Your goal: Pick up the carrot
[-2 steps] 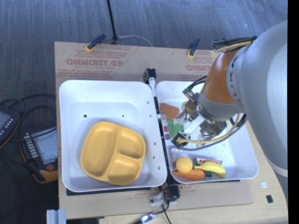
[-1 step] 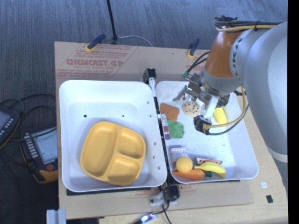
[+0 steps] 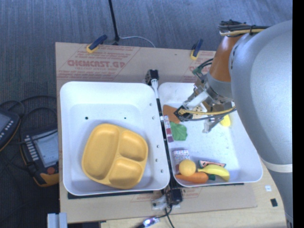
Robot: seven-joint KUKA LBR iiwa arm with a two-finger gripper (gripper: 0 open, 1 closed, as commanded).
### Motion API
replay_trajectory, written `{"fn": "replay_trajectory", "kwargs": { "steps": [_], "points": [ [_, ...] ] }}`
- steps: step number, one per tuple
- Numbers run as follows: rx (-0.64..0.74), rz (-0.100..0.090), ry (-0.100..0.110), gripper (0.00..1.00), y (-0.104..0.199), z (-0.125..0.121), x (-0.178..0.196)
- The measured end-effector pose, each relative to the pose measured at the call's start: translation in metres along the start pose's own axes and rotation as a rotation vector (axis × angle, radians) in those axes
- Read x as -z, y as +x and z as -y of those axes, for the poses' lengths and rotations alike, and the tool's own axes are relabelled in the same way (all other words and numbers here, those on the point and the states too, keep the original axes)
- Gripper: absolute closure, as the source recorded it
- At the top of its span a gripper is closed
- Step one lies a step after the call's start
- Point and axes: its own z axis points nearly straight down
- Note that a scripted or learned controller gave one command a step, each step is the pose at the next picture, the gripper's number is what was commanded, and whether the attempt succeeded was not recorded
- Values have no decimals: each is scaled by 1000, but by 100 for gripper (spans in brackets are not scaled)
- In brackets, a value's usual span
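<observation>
Claw (image 3: 197,112) hangs over the upper part of the right bin (image 3: 247,148), near the centre divider. Can't tell its state from this angle, wrist hardware and cables clutter it. Nothing visibly in it.

Carrot (image 3: 194,178) lies at the bin's near edge, well apart from the claw, flat and roughly parallel to the front wall.

Risks as I see them:
- Carrot is packed in: yellow round fruit (image 3: 187,167) touches it from above, banana (image 3: 216,171) just beside on the right, small packet (image 3: 180,154) near. A descent slightly off likely clamps the fruit or banana instead, or shoves the carrot away.
- It sits against the front wall, so one side of the claw may hit the rim.
- Smooth tapered shape, likely to squirt out if pinched off-centre.
- Green item (image 3: 179,132) and brown flat piece (image 3: 170,113) sit under the travel path; low transit could drag them.

Left bin (image 3: 71,103) holds the yellow tray (image 3: 115,155), not a factor.
</observation>
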Motion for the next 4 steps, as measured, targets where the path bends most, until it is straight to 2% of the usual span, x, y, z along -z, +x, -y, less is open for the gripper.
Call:
{"fn": "replay_trajectory", "kwargs": {
  "steps": [1, 2, 3, 4],
  "points": [
    [35, 1, 4, 0, -22, 70, 0],
    [-203, 0, 0, 0, -23, 16, 0],
    [-72, 0, 0, 0, -59, -19, 10],
    [-50, -2, 3, 0, 19, 13, 0]
  ]
}}
